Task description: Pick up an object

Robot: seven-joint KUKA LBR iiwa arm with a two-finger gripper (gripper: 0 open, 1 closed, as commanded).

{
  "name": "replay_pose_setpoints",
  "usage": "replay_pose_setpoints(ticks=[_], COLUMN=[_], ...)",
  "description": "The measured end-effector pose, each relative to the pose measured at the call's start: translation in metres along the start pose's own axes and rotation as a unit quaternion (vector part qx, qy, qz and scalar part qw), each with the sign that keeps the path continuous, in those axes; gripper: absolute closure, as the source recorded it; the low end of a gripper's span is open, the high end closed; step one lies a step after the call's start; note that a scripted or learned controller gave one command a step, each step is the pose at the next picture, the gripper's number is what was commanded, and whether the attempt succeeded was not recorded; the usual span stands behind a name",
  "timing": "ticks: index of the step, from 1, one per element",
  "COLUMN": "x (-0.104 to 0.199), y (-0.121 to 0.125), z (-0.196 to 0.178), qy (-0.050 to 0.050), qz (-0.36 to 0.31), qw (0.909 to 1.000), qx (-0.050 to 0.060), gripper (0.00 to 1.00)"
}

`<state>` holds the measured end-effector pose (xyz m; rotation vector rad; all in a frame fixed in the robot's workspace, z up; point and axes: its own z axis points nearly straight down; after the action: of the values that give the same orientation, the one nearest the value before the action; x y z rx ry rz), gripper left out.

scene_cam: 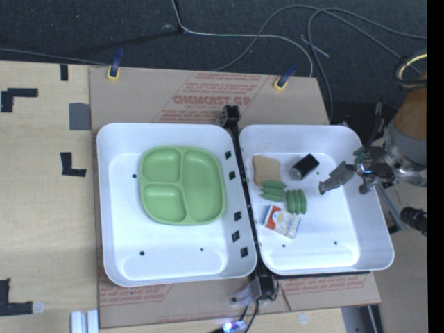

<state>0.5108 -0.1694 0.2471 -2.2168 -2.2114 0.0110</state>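
Overhead, the grey two-finger hand (333, 180) hangs over the right-hand shallow white plastic bin (361, 252), near that bin's right wall, with the grey arm (406, 144) and its orange band entering from the right edge. One dark finger shows, slanting down and left toward the bin floor; the view is too small and blurred to tell whether the fingers are apart or together, and nothing is seen between them. Just left of the hand, and slightly above it, lies a small black block with a grey end (304, 166), apart from the fingertip. Further left from the hand sits a tan, bread-like slice (264, 168), close to the bin's left wall. Below that slice and left of the hand lie a flat green ridged piece (272, 191) and a second green ridged piece (297, 201), side by side and near touching. Below-left of the hand rests a small white packet with red and orange print (282, 221), tilted. Well away to the hand's left, the other shallow white plastic bin (118, 255) holds a light green plastic divided plate with three compartments (182, 185). Both bins stand on a brown cardboard sheet with red lettering (201, 96) on the pale wooden bench (41, 207).
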Motion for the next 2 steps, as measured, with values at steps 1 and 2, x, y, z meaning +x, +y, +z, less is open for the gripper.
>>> replay_pose_setpoints(ticks=[1,2], x=[0.000,0.005], y=[0.002,0.003], z=[-0.006,0.039], qy=[-0.001,-0.001], qz=[-0.002,-0.002], qw=[1.0000,1.0000], qx=[-0.005,-0.003], gripper=[0.00,0.00])
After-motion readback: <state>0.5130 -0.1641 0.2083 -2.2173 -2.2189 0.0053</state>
